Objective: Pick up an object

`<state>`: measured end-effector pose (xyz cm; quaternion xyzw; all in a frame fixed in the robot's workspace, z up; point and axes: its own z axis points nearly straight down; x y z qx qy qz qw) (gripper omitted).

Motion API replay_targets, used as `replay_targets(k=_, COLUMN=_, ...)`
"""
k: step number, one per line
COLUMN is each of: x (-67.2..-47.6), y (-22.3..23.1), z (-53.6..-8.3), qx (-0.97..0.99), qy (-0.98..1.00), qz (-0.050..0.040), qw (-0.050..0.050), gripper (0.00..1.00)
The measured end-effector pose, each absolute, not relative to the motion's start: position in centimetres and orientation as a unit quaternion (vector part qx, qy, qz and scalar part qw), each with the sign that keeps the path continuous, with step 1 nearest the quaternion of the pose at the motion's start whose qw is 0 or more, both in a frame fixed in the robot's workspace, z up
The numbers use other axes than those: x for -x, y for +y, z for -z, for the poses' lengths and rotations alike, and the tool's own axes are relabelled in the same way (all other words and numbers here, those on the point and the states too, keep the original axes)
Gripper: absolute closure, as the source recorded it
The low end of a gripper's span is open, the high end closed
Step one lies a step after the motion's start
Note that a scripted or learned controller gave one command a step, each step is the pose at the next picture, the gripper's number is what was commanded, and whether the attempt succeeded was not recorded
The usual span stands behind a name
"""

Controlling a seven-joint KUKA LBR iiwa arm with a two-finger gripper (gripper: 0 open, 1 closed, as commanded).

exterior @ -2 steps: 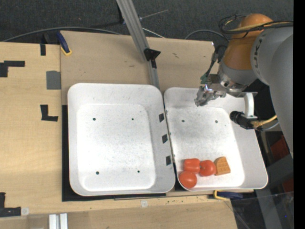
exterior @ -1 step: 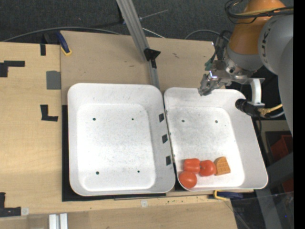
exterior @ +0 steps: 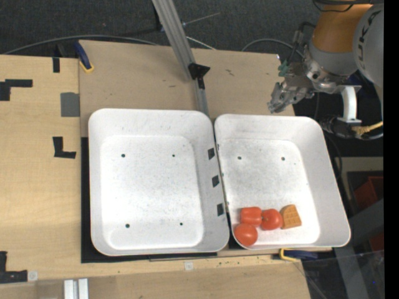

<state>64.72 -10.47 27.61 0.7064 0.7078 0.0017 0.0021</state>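
Markings: part of dark lettering shows on the grey arm casing point(exterior: 374, 33) at the upper right edge; it is cut off and not legible as a word. No other writing can be read.

Surface: a light wooden bench point(exterior: 37, 185) bearing black tape marks and one grey patch on its left part. Dark flooring lies beyond the far edge, with dark cables across it. A black mat shows under the bins' left and near edges.

Left bin point(exterior: 100, 185): white, shallow, speckled floor, a few small dark dots near its corners.

Right bin point(exterior: 318, 161): white, shallow, touching the left bin along the shared rim, where small black clips sit.

Contents, right bin, near left corner: three red pieces point(exterior: 255, 223) clustered and touching, one resting against the near rim; just beside them on the right, touching, a small tan waffle-textured block point(exterior: 290, 216).

Gripper point(exterior: 282, 99): hangs above the bench just beyond the right bin's far rim, well apart from the objects. Whether the fingers are spread or closed cannot be told; nothing is seen between them.

Other: a grey metal pole point(exterior: 177, 33) slants from the top edge to the bins' far junction, with a black bracket. A blue-and-yellow clamp point(exterior: 83, 56) sits at the bench's far left corner.
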Motion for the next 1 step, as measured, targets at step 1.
replay_targets(k=1, x=-64.56, y=-5.15, z=-25.70, qx=-0.705, qy=0.709, qz=0.0005, qw=-0.001, gripper=1.00)
